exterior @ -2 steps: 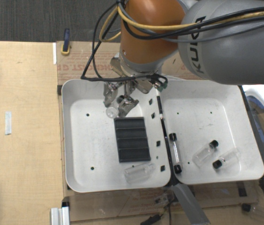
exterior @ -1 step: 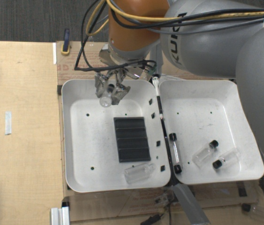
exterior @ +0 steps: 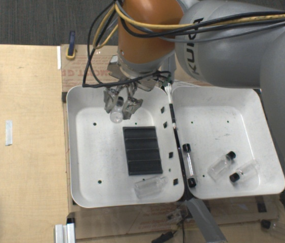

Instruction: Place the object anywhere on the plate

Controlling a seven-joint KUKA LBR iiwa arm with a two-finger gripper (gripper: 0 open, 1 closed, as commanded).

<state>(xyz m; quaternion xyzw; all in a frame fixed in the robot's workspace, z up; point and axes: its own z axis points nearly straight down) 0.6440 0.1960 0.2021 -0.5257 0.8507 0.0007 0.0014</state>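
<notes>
1. A small clear vial [exterior: 116, 110] was between the fingers of the gripper [exterior: 120, 105], above the far part of the left bin [exterior: 84, 151].
2. The gripper was closed on this vial.
3. The dark ribbed plate [exterior: 142, 150] lay just below, apart from the vial.
4. Another clear vial [exterior: 149, 187] lay near the plate's front edge.

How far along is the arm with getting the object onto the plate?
Partway. Done: the gripper has a clear vial between its fingers, above the left bin. In hand: carrying it, just beyond the black plate's far edge. Left: move over the plate and release. Another vial lies near the plate.
</notes>
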